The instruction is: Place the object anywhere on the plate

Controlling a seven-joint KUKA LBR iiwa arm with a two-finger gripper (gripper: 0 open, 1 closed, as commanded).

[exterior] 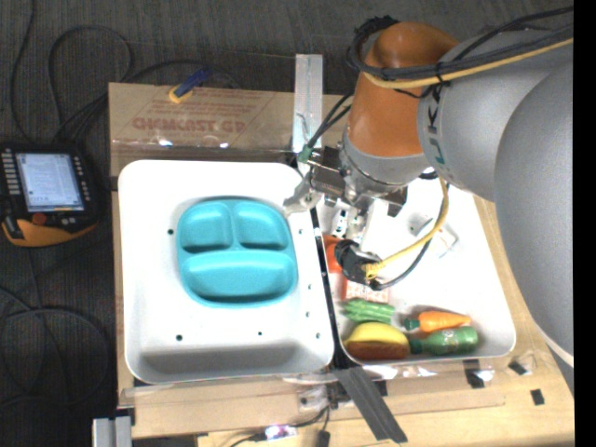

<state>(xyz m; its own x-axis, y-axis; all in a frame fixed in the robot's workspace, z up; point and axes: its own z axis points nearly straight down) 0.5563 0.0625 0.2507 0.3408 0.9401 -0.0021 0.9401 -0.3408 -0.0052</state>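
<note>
Between the two bins, just over their shared wall, the gripper (341, 222) hangs low under the grey-and-orange arm; I cannot tell whether it is open or closed. To its left, the turquoise plate (237, 250), with three compartments, sits mid-floor in the left bin (149, 343), with bare white room all round its rim. Against the near edge of the right bin (484, 287), the toy foods huddle together: a yellow-and-red fruit (377, 340), an orange carrot (442, 321) and a green vegetable (449, 341).
</note>
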